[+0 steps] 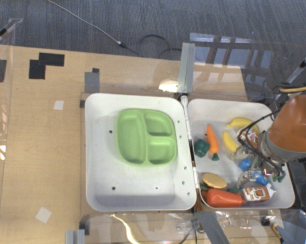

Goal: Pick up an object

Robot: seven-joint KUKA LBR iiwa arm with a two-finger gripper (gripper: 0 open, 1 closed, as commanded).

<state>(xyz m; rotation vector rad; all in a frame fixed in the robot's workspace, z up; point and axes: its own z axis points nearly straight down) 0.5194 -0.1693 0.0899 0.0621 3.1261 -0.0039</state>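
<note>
Gripper (255, 170) down low inside the right bin (289, 196), over toward that bin's right wall and a bit nearer its front edge than its back. Can't tell how wide it's set or whether anything's caught in it, too much clutter and cable around the tip. Loads of candidates to grab though. Closest looks like the small brown carton (256, 193), just front of the tip, nearly touching, lying along the front edge with its long side running left to right. Big orange carrot (224, 198) right beside that in the front-left corner, long axis also left-right, with a tan round cookie thing (214, 181) tucked just behind it. Yellow banana (233, 133) further back toward the back wall, curving front-to-back, left of the wrist. Small carrot (212, 139) and a green chunky toy (201, 147) over by the left wall, well apart from the tip. Left bin (98, 187) just carrying a green divided plate (145, 136), not really in play. Best guess: short hop toward the front edge for the carton, closing across its short side. Risky bit probably nudging the big carrot next door.
</note>
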